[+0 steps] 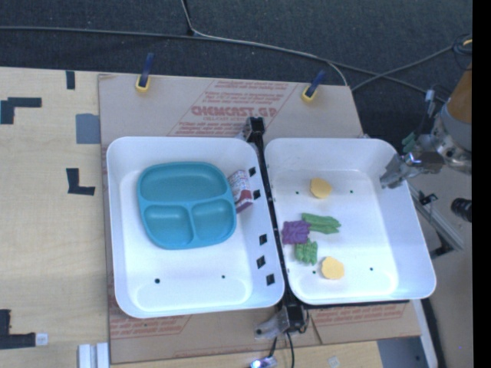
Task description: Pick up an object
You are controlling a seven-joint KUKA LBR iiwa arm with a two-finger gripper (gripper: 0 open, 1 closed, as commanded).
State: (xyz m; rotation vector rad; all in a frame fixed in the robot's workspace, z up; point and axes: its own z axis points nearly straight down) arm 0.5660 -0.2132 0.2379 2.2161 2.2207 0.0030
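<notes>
Left of the fingers, in the right bin, lie five small things. A yellow disc is nearest, flat on the floor. Farther left and lower, a green piece touches a purple piece, with a second green piece just below. Another yellow disc lies lowest.

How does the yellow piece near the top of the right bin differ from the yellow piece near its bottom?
The upper yellow piece lies alone on bare bin floor; the lower yellow piece lies right beside a green piece. The upper one is nearer the gripper. Both are small, round, yellow and in the right bin.
</notes>
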